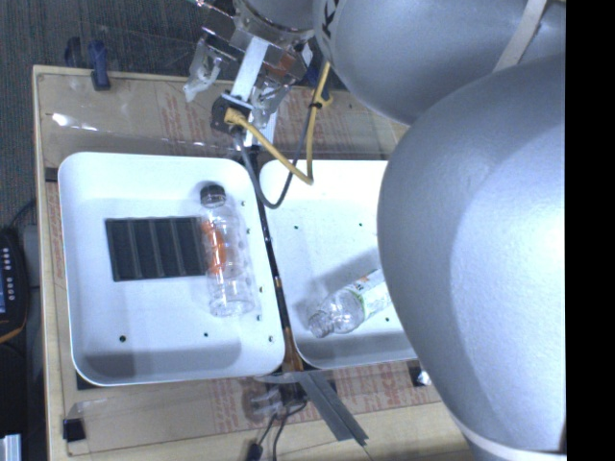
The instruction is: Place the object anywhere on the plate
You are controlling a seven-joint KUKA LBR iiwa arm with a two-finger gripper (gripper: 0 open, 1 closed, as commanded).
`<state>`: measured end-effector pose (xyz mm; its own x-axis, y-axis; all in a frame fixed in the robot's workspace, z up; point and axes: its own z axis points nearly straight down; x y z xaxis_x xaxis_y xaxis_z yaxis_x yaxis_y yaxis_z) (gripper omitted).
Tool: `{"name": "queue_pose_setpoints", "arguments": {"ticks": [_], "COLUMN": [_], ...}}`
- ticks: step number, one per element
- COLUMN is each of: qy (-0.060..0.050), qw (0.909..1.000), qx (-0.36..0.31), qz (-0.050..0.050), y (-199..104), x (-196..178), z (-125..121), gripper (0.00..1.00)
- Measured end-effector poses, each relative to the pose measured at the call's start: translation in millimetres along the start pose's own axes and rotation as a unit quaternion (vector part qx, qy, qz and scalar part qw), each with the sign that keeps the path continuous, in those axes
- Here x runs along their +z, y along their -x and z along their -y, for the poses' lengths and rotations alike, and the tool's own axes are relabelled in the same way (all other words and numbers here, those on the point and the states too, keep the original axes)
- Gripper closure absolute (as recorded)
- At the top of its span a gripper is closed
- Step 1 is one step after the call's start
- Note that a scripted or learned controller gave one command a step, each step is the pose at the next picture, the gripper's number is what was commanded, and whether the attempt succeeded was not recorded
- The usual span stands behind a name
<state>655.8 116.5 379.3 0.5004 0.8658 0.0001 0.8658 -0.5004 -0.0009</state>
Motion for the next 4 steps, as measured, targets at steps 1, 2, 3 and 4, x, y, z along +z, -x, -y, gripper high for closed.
{"name": "queue_pose_setpoints", "arguments": {"ticks": [1,2,3,4], "qy": [0.0,-0.002,-0.002,-0.001], "qw": [0.9987,0.991,0.9836,0.9839], "qx": [0.05,0.134,0.18,0.179], "qz": [0.001,0.003,0.002,0.002], "y": [-25,-16,-56,-57], "x": [-48,122,171,160], "z": [15,26,39,39], "gripper": [0.0,0.0,0.0,1.0]}}
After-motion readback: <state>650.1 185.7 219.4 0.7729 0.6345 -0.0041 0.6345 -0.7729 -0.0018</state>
